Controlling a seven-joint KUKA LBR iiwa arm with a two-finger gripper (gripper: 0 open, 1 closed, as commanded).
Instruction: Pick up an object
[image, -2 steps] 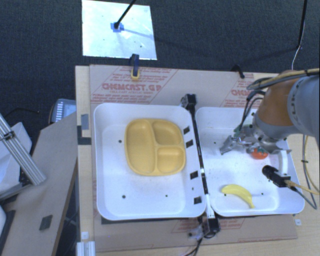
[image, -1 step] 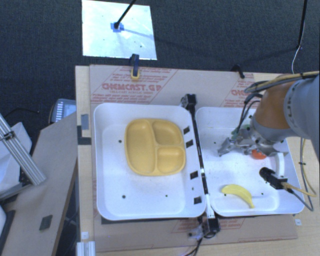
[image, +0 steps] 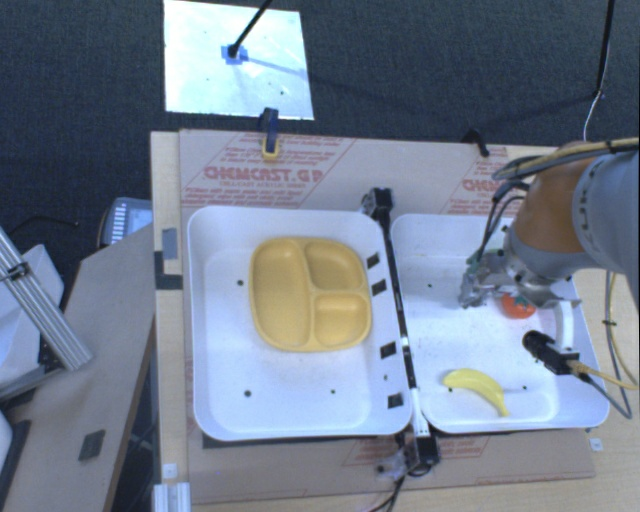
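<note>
A yellow banana (image: 478, 387) lies near the front of the right bin (image: 440, 250). A small orange-red object (image: 518, 306) rests toward that bin's right side, partly hidden under the wrist. My gripper (image: 476, 288) hangs low over the middle of the right bin, just left of the orange-red object and well behind the banana. Nothing shows between its tips.
A yellow divided plate (image: 308, 293) lies in the middle of the left bin (image: 220, 380). A black-clipped divider (image: 392, 300) runs between the two bins. The grey arm with its orange band (image: 560, 215) reaches in over the right bin's far right corner.
</note>
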